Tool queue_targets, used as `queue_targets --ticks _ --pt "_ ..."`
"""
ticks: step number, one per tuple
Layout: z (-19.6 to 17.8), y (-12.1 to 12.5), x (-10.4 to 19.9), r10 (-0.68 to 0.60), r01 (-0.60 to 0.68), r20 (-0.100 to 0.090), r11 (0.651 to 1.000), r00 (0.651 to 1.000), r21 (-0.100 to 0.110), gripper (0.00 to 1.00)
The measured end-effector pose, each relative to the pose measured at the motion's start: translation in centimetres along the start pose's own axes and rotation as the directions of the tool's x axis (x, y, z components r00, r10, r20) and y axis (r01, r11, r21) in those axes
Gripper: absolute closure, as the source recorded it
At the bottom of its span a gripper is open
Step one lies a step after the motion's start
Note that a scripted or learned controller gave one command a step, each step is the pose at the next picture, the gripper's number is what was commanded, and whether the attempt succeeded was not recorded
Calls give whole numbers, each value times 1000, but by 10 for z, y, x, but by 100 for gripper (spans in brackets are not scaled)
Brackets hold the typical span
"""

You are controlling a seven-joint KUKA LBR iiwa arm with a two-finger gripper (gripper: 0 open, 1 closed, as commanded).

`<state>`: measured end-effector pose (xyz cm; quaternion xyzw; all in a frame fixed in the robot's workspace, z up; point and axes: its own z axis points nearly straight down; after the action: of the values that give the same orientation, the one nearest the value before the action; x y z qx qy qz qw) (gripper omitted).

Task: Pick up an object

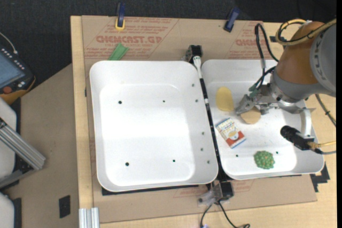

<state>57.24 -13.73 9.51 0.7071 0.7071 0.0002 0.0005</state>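
One tan object (251, 116) lies crosswise under gripper (249, 107).

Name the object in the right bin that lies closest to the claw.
The tan lump, right at the claw. The yellow piece, the small box and the green ball all lie farther off.

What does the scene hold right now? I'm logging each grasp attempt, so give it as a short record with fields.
gripper: low in the right bin, at a tan rounded piece
right bin contents: yellow piece, small printed carton, green lump, tan rounded piece
grasp: cannot tell
left bin: white, shallow
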Motion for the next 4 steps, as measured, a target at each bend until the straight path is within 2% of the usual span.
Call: queue_targets --ticks 1,2,3,4 --pt "-27 -22 47 -4 4 -3 1000 1000 3 100" --pt "-94 23 119 -8 8 -1 1000 1000 -9 100" --pt "-177 40 77 3 -3 3 1000 1000 -11 100" --pt "-158 -22 91 2 -2 -2 1000 1000 7 100"
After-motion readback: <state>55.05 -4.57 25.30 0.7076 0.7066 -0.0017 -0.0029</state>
